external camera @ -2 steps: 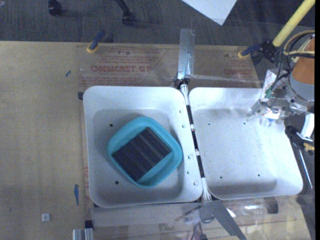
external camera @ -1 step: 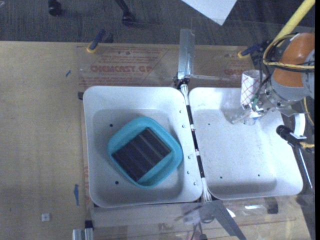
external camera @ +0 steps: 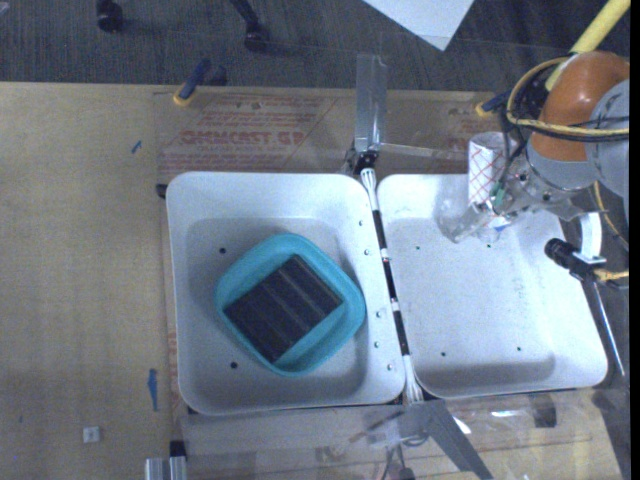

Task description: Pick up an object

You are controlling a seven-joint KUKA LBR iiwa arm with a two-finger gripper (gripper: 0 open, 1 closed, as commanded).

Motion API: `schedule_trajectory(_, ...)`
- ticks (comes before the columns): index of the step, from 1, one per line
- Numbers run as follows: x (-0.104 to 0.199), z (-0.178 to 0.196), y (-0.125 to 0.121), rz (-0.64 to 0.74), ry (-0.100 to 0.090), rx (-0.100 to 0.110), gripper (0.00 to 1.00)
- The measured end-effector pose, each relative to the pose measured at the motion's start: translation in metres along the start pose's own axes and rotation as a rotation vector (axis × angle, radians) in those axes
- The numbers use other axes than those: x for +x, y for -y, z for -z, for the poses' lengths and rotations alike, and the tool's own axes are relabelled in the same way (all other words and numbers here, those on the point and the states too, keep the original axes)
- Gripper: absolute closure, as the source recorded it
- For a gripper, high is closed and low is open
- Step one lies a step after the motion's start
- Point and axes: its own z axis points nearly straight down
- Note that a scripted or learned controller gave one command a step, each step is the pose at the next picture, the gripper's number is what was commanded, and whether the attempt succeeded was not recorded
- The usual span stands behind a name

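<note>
A teal square dish with a dark ridged block in it lies in the left bin. At the far side of the right bin, a white piece with a red grid pattern stands against my gripper, overlapping the bin's far rim. A translucent, glassy thing sits just left of the gripper on the bin floor. The wrist hides where the gripper meets the patterned piece.
The grey arm with its orange band comes in from the upper right, with cables around it. A black knob juts over the right bin's right side. A metal post stands behind the divider between the bins.
</note>
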Motion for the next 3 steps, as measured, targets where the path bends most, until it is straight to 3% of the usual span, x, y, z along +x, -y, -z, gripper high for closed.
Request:
schedule_trajectory(1,0.005,0.034,-0.008,0.126,0.005,-0.023,0.00)
schedule_trajectory(2,-0.027,0.030,0.000,-0.057,-0.012,-0.019,0.00)
schedule_trajectory(3,-0.019,0.005,0.002,0.203,-0.011,-0.003,0.00)
